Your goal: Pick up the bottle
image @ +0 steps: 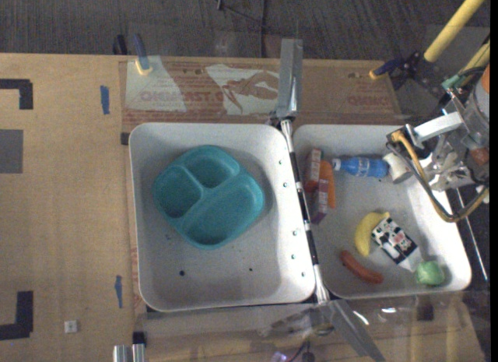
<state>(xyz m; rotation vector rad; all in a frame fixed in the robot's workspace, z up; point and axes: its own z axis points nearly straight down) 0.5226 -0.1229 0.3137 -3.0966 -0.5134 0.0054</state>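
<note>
The bottle (363,167) is blue with a pale end and lies on its side near the back of the right bin (459,263). My gripper (445,172) hangs over the right rim of that bin, just to the right of the bottle's wider end and a little above it. A yellow-brown cable loops around the gripper. Nothing shows in its grasp.
The right bin also holds a brown box (313,169), an orange stick (327,184), a banana (369,232), a black-and-white carton (394,241), a red sausage (360,267) and a green lump (430,272). A teal divided plate (208,195) lies in the left bin (156,275).
</note>
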